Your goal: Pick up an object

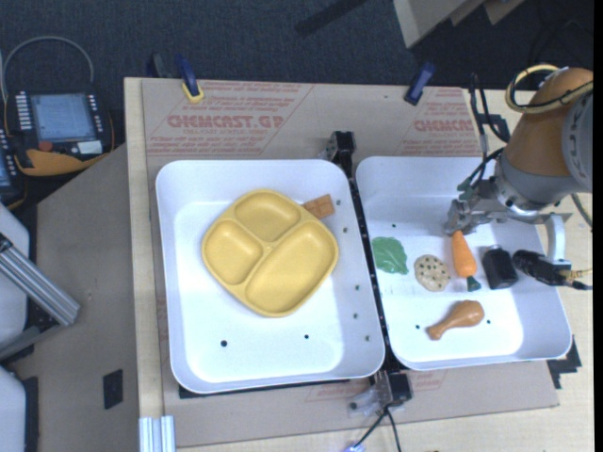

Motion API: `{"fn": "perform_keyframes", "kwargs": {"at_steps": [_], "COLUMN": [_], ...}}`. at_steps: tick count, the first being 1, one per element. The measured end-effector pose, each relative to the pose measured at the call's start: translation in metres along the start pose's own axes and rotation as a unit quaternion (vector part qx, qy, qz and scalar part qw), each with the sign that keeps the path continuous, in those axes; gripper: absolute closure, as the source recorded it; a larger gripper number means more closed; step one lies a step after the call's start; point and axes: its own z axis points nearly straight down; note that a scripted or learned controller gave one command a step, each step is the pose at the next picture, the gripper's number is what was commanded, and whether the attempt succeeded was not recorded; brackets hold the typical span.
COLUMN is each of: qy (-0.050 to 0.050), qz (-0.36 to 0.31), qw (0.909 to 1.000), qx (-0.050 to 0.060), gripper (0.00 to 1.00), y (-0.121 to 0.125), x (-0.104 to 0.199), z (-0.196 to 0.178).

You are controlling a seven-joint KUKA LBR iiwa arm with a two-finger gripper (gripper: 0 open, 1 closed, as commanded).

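Carrot [463, 256] below jaws [468, 217], jaws' state unclear; board [226, 119] reads "CHEMCAST GP".

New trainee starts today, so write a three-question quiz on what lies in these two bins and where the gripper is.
1. True or false: the yellow divided plate lies in the left bin.
2. Which item in the right bin lies nearest the gripper? A) toy drumstick B) toy carrot C) spotted cookie D) green leaf
3. Fill in: the small brown piece touches the plate's ____ edge in the view (upper right or lower left).

Key: 1 true; 2 B; 3 upper right.
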Motion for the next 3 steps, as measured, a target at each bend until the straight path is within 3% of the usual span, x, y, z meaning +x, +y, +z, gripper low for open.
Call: {"fn": "perform_keyframes", "kwargs": {"at_steps": [2, 3], "qy": [-0.001, -0.001], "qz": [-0.001, -0.001], "qw": [1.0000, 1.0000], "qx": [-0.004, -0.001], "gripper": [1.00, 1.00], "y": [0.007, 0.008], "x": [-0.003, -0.003], "z": [-0.111, -0.115]}}
